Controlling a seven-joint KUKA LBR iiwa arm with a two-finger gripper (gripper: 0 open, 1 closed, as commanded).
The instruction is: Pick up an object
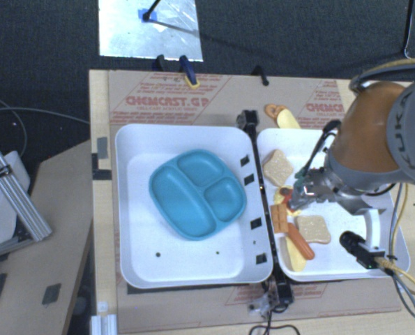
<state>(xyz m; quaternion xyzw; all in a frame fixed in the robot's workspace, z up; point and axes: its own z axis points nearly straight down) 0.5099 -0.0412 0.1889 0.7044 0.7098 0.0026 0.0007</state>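
On your left, the blue divided plate point(197, 194) lies in the left bin point(134, 257). In the right bin point(333, 274), the hot dog point(299, 243) points from upper left to lower right, beside the bread slice point(313, 229). The gripper point(296, 194) hovers over the food; you can't tell its grip.

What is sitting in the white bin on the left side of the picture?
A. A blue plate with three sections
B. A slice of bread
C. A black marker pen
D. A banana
A: the left bin holds a blue divided plate with three sections, while the toy food such as the bread slice lies in the right bin, where the arm reaches.
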